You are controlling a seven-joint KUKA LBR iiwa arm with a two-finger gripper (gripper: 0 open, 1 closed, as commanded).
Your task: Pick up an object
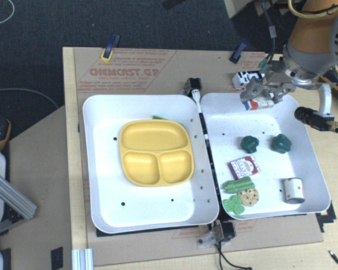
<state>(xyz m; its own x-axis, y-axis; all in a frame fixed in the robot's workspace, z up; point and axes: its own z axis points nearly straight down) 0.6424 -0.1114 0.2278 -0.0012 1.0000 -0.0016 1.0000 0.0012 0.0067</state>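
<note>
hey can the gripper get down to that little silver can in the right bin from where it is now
Probably yes. The silver can lies on its side near the right bin's front right corner, with open floor around it. The gripper hovers over that bin's back edge, and nothing stands between them. The nearby bin wall might crowd it slightly.

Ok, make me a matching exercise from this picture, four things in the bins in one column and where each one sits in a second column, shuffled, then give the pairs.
Things:
1. yellow divided tray
2. small metal can
3. cookie
4. dark red packet

Places:
A. near corner of the right bin, lying on its side
B. middle of the right bin, above the green pickle
C. middle of the left bin
D. near edge of the right bin, beside a green leaf-shaped piece

Pairs: 1-C, 2-A, 3-D, 4-B
</note>
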